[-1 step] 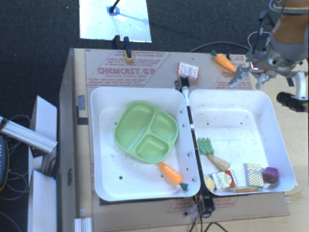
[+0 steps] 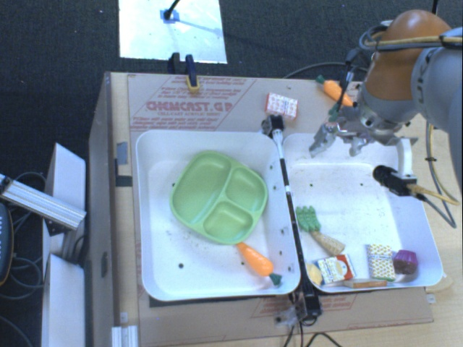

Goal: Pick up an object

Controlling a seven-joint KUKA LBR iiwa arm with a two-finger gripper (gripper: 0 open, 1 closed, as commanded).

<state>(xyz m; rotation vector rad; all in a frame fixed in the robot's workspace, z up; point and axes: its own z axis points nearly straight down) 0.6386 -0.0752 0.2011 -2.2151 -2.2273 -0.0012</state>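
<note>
Seen from above at a slant: two shallow white bins side by side on a cardboard-topped desk (image 2: pixel 188 107). In the left bin (image 2: pixel 155 215), a green divided plate (image 2: pixel 217 197) lying flat, and just below it a toy carrot (image 2: pixel 257 260) near the bin's front edge. In the right bin (image 2: pixel 347 194), a cluster along the front: a green-topped toy vegetable (image 2: pixel 316 228), a small printed box (image 2: pixel 335 269), a patterned packet (image 2: pixel 379 260) and a dark purple piece (image 2: pixel 406 261), all close together. Outside the bins, toward the back of the desk, a small red-and-white box (image 2: pixel 281 105) and a second carrot (image 2: pixel 334 91).

Reaching in from the right, a grey arm with an orange band (image 2: pixel 405 45), ending in a gripper (image 2: pixel 340 139) poised over the back edge of the right bin. Jaws spread apart, with nothing between them. Well apart from the front cluster of items, and not touching anything visible.

Judged from this: pick not yet made. No object lifted, none grasped. Left to do: choosing a target, most plausibly among the items at the front of the right bin, descending onto it, closing, and raising it clear.
</note>
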